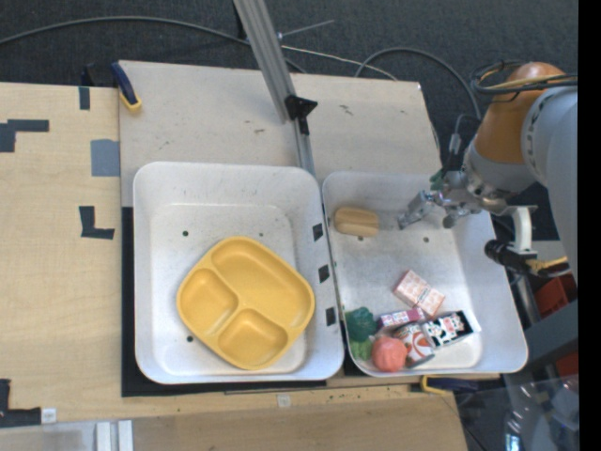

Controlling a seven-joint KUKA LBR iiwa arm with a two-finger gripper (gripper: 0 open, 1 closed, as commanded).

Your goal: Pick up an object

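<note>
The gripper (420, 211) hangs over the right bin (488, 280), fingers slightly parted on nothing, near a tan block (356, 221); the carton's (441, 330) printing is unreadable.

We cannot tell how the tool (424, 207) fingers stand; they are too small, and the arm (535, 130) is cut off at the right edge.

Yellow divided tray (246, 301) lies in left bin (150, 252).

two white bins (150, 252), one yellow tray (246, 302), one tan block (356, 221), one pink box (419, 293), one red ball (389, 353).
</note>
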